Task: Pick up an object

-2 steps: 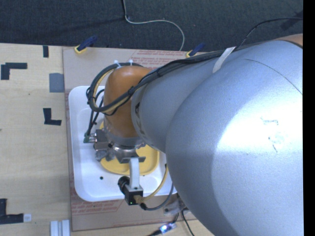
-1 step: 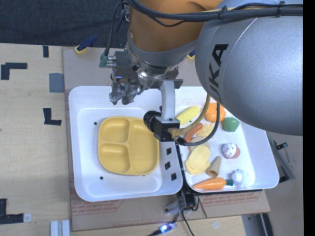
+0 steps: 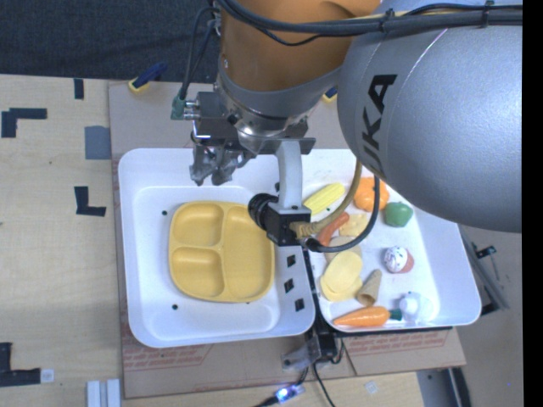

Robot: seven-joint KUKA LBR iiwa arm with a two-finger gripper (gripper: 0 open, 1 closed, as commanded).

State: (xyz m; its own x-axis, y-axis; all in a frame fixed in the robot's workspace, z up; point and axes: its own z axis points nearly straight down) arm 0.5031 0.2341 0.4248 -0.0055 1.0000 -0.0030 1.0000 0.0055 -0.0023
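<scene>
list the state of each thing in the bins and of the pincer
yellow plastic divided tray: lying flat in the left bin, compartments bare
orange plastic carrot: lying on its side, right bin, near front edge
yellow toy corn cob: lying tilted, right bin
green round toy: resting by the arm
pincer: above the left bin's back edge, nothing seen between its fingers

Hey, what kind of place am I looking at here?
Most likely a robotics lab bench set up for picking trials. A KUKA arm reaches over two white bins; one holds a yellow divided plate, the other toy food such as a carrot.
</scene>
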